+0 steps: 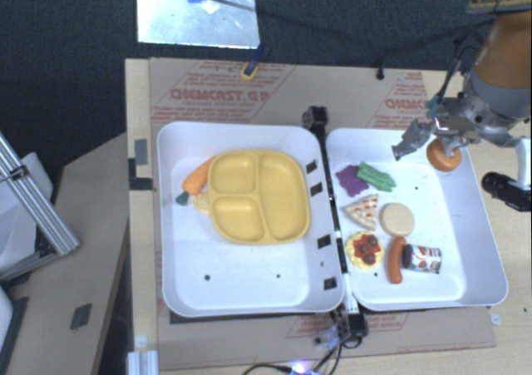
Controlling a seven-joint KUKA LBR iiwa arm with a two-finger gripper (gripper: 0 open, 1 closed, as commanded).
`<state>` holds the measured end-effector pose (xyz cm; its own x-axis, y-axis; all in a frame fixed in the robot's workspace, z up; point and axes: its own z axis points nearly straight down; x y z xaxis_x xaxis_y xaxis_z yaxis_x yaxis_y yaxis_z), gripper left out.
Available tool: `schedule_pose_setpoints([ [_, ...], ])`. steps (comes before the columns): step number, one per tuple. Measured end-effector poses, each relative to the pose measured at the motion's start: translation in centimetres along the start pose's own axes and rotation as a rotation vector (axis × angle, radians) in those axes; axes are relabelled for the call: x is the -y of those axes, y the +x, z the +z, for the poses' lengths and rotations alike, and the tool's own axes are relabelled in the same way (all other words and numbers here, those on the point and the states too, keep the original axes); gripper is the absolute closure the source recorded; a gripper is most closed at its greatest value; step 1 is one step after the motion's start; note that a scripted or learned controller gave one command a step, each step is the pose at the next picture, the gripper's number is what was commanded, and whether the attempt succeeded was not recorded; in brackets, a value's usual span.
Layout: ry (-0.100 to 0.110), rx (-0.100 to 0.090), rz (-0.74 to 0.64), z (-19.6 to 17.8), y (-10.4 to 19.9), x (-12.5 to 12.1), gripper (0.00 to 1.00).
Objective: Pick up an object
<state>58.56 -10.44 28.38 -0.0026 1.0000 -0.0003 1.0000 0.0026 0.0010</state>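
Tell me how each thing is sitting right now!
Yellow three-compartment plastic plate: flat in left bin, nothing in it.
Orange toy carrot: lying against plate's left rim.
Small red-labelled can: on its side, right bin.
Red toy sausage: lying flat beside can.
Gripper: above right bin's far end.

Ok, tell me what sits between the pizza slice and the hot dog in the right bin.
In the camera view, the round tan bun lies between the pizza slice and the hot dog.
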Motion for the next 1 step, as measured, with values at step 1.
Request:
schedule_pose_setpoints([
  [1,0.003,-0.001,0.000,4.37,0.54,-0.36,0.00],
])
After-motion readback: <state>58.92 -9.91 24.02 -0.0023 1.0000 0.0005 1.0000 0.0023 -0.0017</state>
